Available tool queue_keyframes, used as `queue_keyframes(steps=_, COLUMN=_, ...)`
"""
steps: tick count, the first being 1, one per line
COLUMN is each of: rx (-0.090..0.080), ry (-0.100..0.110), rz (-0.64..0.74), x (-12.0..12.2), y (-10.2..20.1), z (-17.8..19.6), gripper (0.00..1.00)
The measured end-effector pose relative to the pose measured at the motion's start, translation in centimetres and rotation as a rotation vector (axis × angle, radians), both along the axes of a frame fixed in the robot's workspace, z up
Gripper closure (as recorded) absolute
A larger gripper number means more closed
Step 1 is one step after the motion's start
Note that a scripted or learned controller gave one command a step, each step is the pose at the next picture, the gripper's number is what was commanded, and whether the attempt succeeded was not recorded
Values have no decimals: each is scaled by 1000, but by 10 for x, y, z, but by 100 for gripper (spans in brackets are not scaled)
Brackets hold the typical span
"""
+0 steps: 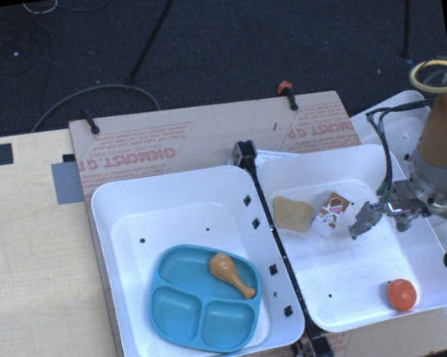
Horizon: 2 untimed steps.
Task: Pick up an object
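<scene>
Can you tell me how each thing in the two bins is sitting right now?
blue plate: flat in the left bin
drumstick: lying on the blue plate
tan piece: lying in the right bin
small packet: tilted, beside the tan piece
orange ball: resting alone, right bin corner
gripper: over the right bin, holding nothing

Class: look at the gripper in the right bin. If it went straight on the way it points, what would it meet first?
The gripper points left, so it would probably meet the small patterned packet first, then the tan sponge. Its height above the right bin is unclear.
</scene>
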<state>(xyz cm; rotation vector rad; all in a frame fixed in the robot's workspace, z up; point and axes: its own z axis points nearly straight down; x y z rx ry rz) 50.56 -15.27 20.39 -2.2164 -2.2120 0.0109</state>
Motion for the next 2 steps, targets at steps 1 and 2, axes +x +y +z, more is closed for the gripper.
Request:
queue_keyframes(steps=1, rx=-2, ry=-11, rz=2, x=2, y=0, z=5, gripper=0)
queue_keyframes(steps=2, rx=0, ry=-6, rz=2, x=1, y=1, z=-38, gripper=0)
